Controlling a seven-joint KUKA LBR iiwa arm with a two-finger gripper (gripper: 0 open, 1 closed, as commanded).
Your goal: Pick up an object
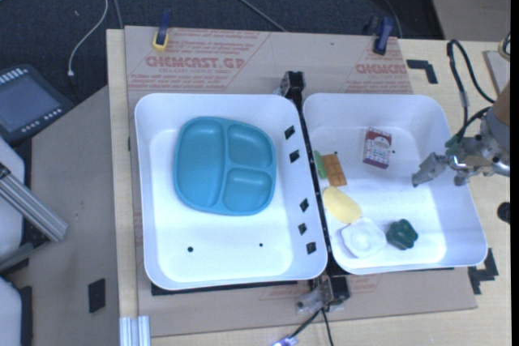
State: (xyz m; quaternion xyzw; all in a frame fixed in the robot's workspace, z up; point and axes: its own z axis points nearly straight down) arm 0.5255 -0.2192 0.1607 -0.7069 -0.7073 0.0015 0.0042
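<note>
The right bin (430, 113) holds several small things. A red and white box (378, 148) lies near its middle, and an orange and green packet (331, 167) lies by its left wall. Toward the front are a yellow lump (342, 205), a white piece (362, 237) and a dark green piece (401, 233). My gripper (443, 173) hangs over the bin's right side, to the right of the box and above the green piece. Its fingers stand open with nothing between them; one grey finger (425, 172) points down and left.
The left bin (162, 255) carries a blue divided plate (225, 164). A black divider with clips (302, 174) runs between the bins. Cables (462, 85) trail along the bench's right side, and clamps (163, 36) hold the cardboard at the back.
</note>
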